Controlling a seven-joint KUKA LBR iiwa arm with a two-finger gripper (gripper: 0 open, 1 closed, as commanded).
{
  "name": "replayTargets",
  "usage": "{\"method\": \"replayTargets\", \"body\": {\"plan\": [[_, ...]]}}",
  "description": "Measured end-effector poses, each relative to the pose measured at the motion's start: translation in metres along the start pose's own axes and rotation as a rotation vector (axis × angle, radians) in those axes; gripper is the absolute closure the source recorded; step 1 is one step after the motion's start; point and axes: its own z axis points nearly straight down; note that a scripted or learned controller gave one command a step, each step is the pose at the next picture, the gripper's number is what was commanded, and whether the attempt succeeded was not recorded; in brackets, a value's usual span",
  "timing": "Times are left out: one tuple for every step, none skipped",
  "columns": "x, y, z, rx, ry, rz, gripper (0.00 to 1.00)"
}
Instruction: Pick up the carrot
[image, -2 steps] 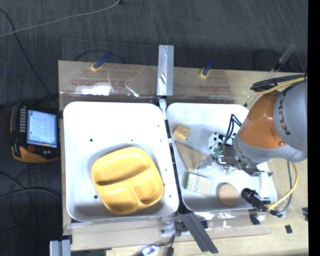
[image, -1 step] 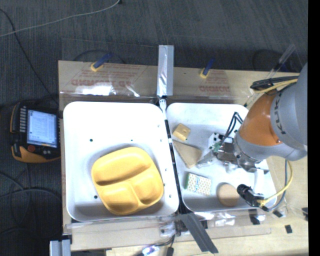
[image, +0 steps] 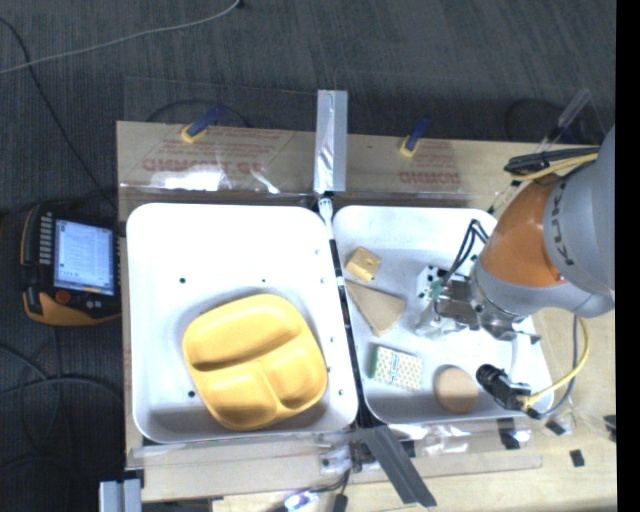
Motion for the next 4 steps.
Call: {"method": "replayTargets", "body": {"plan": [[-0.001, 0.036, -0.109, 0.010, -0.009, -0.164, 1.00], [-0.009, 0.061, -0.216, 0.010, -0.012, -0.229, 1.00], [-0.010, 0.061, -0.225, 0.012, -0.017, -0.228, 1.00], [-0.014, 0.153, -0.269, 0.009, -0.014, -0.297, 1.00]]}}
